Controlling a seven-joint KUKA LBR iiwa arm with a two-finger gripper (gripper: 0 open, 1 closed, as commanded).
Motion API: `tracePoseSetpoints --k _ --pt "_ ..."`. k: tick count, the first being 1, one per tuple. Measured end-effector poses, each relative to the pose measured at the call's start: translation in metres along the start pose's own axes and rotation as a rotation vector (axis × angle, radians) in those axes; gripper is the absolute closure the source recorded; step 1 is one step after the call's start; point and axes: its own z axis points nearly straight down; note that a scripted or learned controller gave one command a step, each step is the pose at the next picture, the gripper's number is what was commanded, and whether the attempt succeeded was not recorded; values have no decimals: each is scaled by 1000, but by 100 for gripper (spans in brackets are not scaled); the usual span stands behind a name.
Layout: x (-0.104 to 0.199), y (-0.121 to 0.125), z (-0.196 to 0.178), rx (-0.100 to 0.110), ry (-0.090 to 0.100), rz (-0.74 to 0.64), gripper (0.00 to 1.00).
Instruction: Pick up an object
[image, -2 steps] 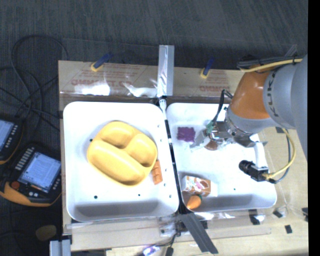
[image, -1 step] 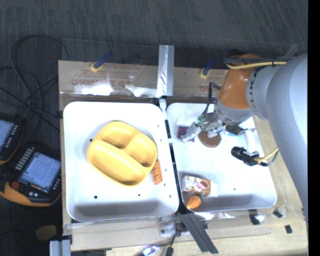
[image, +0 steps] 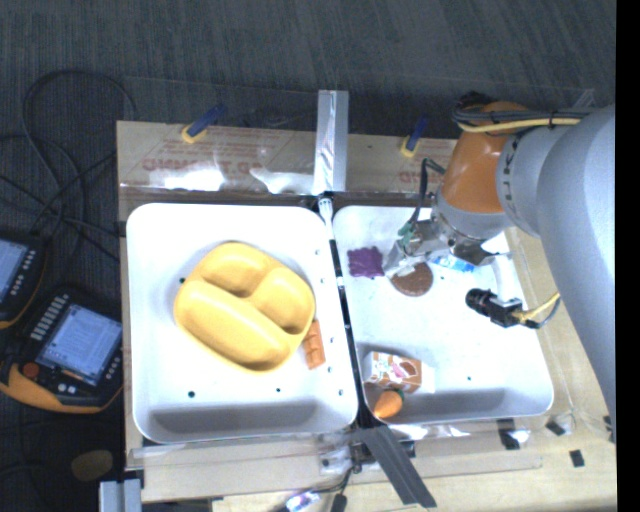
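1. While the arm (image: 560, 170) hung low over the right bin (image: 520, 385), nothing looked lifted, so as far as I could judge the pick was not yet done.
2. The jaws (image: 418, 250) sat in the bin's far part; whether they were open or closed I cannot tell.
3. A brown round disc (image: 412, 279) lay just below the jaws, touching or nearly so; being round, it had no long axis.
4. A purple piece (image: 365, 262) lay just left of the jaws.
5. A printed packet (image: 394, 371) and an orange carrot-like toy (image: 387, 403) lay well nearer the camera; the packet's long side ran left to right.
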Motion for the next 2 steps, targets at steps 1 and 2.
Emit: tracePoseSetpoints --k 1,2 --pt "24 -10 -81 22 8 170 100" --pt "24 -10 -80 22 8 170 0"
